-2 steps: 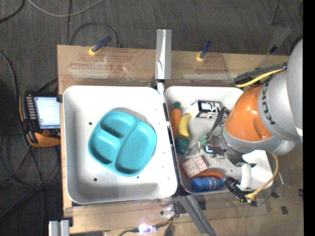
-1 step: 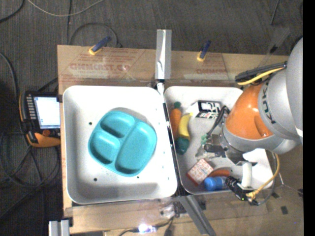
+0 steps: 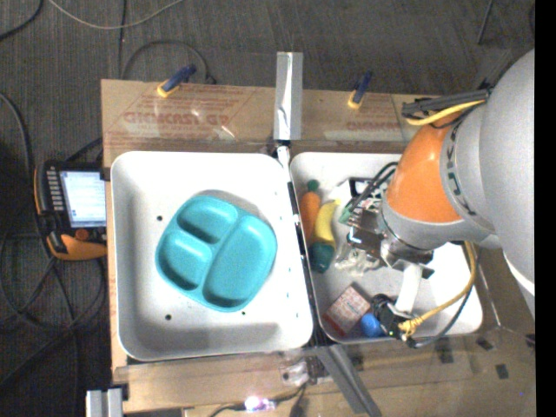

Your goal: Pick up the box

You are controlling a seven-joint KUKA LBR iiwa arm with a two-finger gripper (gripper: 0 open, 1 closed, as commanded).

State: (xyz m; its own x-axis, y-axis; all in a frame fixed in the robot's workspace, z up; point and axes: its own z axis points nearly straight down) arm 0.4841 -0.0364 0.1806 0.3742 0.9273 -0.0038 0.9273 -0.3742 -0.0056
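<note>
Camera view: box [image 3: 346, 307] lies in the right bin [image 3: 465, 318], just below the pincer [image 3: 358, 252]; its grip state unclear.

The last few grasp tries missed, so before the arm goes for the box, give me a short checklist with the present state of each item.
1. Box located: ok. The box lies near the front of the right bin.
2. Box uncovered from above: ok. Its top face shows whole.
3. Room around the box: not ok. A blue object sits against its front right corner.
4. Pincer over the box: not ok. The pincer sits behind the box, nearer the yellow object and the orange object.
5. Pincer free of load: cannot tell. The wrist hides it.
6. Left bin out of the way: ok. It holds only the teal tray.
</note>
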